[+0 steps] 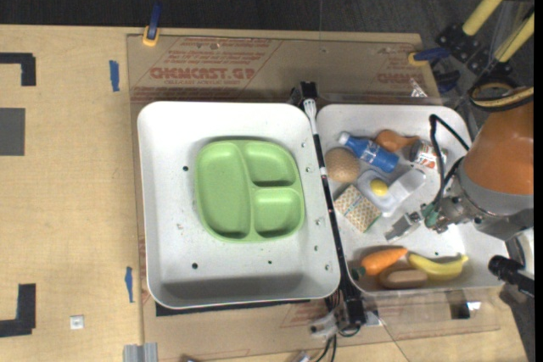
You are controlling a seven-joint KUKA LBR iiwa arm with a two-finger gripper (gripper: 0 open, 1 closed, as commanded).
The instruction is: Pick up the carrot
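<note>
While the tool (405, 224) hovers above, the carrot (382, 259) lies just below it.

Wooden bench (68, 182) bears two white bins: left bin (161, 208), right bin (450, 127).

Grey arm (501, 182) with orange band, reaching in from the right, wrist angled down and leftward; pincer (405, 223) low, its fingers too small to read.
</note>
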